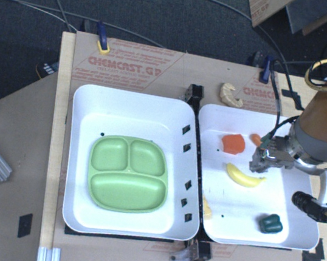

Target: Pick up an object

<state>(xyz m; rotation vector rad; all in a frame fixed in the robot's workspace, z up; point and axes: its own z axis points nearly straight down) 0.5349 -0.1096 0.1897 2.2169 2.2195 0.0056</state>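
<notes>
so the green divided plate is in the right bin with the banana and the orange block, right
Not quite. The camera view shows the green divided plate in the left bin. The banana and the orange block lie in the right bin, with the gripper just above the banana.

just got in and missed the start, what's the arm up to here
The grey arm reaches in from the right, its gripper low over the right bin, just above the banana. An orange-red piece and a dark green piece lie nearby. The left bin holds a green divided plate. Nothing looks picked up yet.
</notes>
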